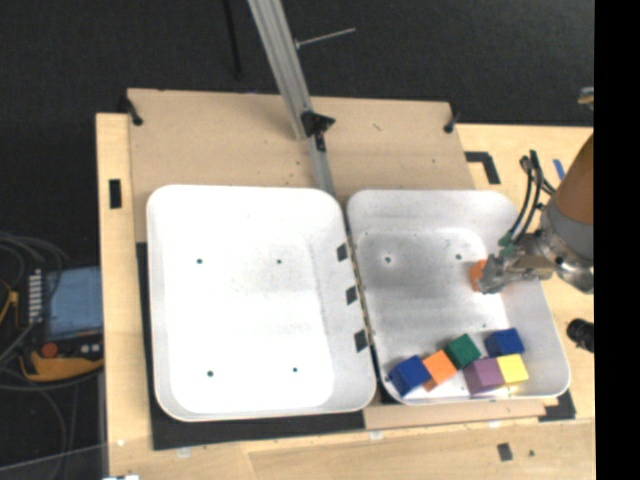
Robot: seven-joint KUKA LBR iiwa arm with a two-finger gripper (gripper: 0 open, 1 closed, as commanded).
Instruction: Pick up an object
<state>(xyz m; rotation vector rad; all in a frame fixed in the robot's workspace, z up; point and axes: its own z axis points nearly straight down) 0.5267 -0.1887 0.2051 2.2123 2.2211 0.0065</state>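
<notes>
An orange block [478, 271] is seen pinched in the claw [487, 276] above the right bin [420, 218]; six blocks lie grouped near its front edge.

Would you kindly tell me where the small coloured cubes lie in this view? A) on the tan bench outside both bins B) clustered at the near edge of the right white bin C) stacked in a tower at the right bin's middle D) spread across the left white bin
B: the blue, orange, green, purple and yellow cubes sit together along the near edge of the right white bin.
</notes>
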